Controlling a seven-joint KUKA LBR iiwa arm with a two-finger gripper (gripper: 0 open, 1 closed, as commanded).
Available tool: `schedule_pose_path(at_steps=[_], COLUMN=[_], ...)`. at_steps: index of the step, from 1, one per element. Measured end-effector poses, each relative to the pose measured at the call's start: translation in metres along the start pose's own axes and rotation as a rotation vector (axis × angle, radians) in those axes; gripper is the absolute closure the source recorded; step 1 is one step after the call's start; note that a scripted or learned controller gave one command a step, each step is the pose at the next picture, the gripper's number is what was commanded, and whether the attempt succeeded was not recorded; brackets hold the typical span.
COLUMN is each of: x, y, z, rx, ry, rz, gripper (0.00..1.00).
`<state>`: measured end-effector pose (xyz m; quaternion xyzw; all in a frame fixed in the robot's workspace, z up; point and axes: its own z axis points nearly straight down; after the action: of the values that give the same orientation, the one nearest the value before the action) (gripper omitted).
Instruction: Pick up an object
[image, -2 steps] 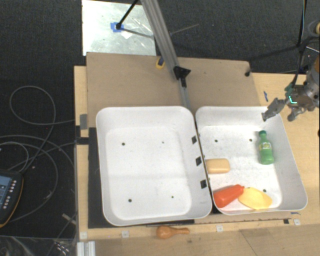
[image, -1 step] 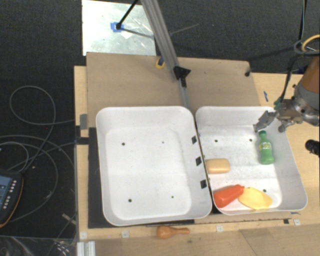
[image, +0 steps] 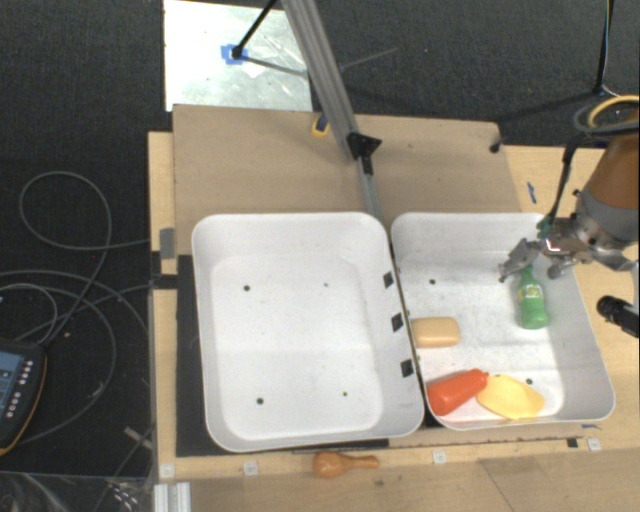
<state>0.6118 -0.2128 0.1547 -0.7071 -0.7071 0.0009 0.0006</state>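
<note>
My gripper (image: 537, 262) hangs over the back right part of the right bin (image: 455, 255), open, with nothing between its fingers. Just in front of it a green bottle (image: 533, 304) stands with its top close under the fingertips. Further left on the bin floor lies a tan block (image: 436, 331). At the front of this bin a red object (image: 457, 390) and a yellow object (image: 511, 397) lie side by side, touching.
The left bin (image: 295, 330) adjoins the right one along a wall with black clips. A small brown pear-shaped piece (image: 344, 462) lies on the bench in front of the bins. A slanted metal pole (image: 335, 95) crosses the back.
</note>
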Motion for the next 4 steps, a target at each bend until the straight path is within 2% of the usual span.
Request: schedule_pose_path(at_steps=[1,2,4], x=[0.003,0.004,0.003], y=[-0.004,-0.004,0.007], z=[0.040,0.030,-0.069], rx=[-0.010,-0.010,-0.010], ry=[-0.006,-0.003,-0.002], rz=[0.000,0.000,-0.005], gripper=[0.00,1.00,1.00])
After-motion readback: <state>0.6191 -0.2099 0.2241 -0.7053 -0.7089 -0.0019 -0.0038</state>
